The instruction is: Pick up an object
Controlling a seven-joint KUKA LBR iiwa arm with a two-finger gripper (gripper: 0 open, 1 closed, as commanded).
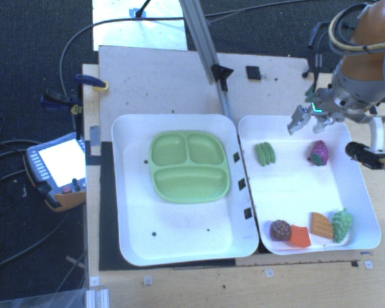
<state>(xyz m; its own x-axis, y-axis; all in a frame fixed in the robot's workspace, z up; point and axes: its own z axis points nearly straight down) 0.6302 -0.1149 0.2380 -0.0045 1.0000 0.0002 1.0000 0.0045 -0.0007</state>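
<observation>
My gripper hangs over the far edge of the right bin, its two fingers spread apart with nothing between them. Just below it and to the right lies a magenta fruit. A green pea pod rests to the left of that. Along the near side of the same bin sit a dark brown round item, an orange-red piece, an orange wedge and a green broccoli.
The left bin holds a green divided plate. A metal pole slants across the board behind the bins. A handheld pendant and cables lie on the floor at the left.
</observation>
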